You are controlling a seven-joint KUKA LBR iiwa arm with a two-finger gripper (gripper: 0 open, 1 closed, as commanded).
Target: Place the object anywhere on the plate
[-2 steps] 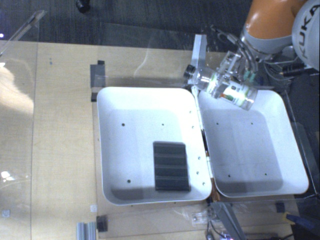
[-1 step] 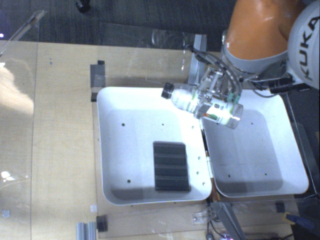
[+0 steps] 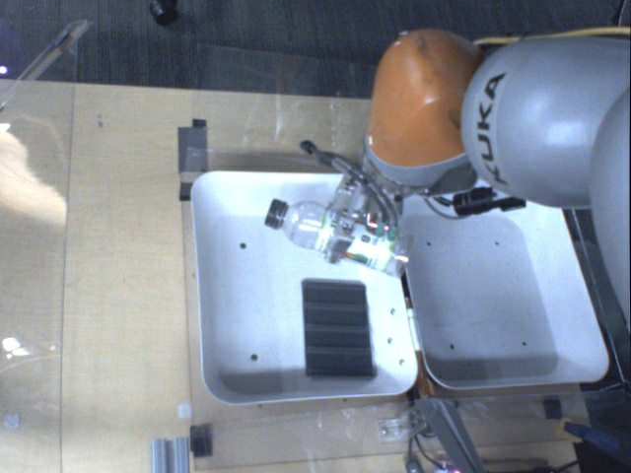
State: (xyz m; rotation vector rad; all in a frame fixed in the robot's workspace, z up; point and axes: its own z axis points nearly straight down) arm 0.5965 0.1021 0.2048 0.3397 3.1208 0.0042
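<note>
The jaws pinch the clear plastic bottle with a dark cap (image 3: 320,230), lying tilted under the gripper (image 3: 347,227) in the left white bin (image 3: 222,294). A black ribbed rectangular plate (image 3: 337,328) lies at six o'clock.

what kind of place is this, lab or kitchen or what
Most likely a robot lab or test cell, not a kitchen: a KUKA arm reaches over two white bins on a wooden bench, with a clear bottle and a dark ridged plate as test props.
</note>
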